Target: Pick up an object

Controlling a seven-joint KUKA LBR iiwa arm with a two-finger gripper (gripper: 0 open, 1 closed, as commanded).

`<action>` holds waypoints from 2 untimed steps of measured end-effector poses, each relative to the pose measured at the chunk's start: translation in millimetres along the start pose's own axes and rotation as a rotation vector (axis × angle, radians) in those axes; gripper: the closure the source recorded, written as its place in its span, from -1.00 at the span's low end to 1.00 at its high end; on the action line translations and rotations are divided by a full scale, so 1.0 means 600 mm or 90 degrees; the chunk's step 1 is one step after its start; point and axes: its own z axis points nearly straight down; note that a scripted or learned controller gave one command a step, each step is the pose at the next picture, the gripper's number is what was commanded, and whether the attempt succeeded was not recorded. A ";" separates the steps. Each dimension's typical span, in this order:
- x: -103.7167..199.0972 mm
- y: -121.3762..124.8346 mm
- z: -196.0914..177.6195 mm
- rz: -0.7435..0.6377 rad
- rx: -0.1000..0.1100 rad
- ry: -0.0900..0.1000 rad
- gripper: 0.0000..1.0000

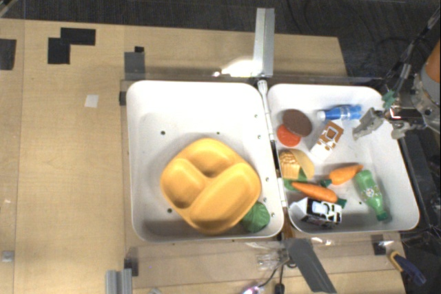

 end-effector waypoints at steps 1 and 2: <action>0.000 0.000 0.000 0.000 0.000 0.000 -1.00; 0.108 0.075 0.169 -0.102 0.000 0.000 -1.00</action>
